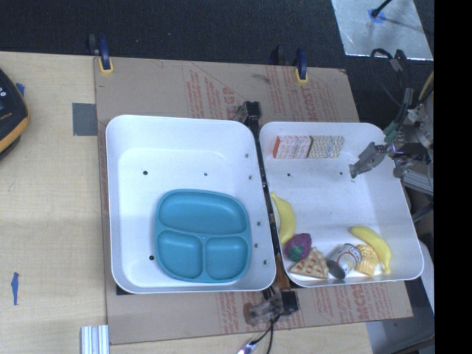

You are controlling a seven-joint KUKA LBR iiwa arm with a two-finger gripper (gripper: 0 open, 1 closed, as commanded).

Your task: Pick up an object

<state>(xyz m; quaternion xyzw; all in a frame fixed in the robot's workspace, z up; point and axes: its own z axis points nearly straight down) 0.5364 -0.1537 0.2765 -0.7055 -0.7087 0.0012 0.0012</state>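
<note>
The claw (pixel 366 160) hangs over the upper right part of the right bin (pixel 335 186), reaching in from the right edge, its grey tip slanting down toward the bin's bare white floor. Whether it is clenched or released cannot be told from this angle, and nothing shows in its grip.

The nearest object is a flat printed box (pixel 307 147), lying along the bin's far wall, to the left of the claw and slightly above it in the view, apart from it. The rest of the objects lie well away from the claw, along the bin's near side: a banana (pixel 284 216) against the left wall, a purple and green item (pixel 298 246) just below it, a wedge-shaped sandwich piece (pixel 310 265) beside that, a small can (pixel 344 259) on its side, a corn-like yellow piece (pixel 365 261) touching the can, and a second banana (pixel 373 243) in the near right corner.

The left bin (pixel 184 142) holds a blue divided plate (pixel 202 234) toward its near side. Both bins sit on a cardboard sheet (pixel 221 87) clamped to the wooden table (pixel 44 198).
</note>
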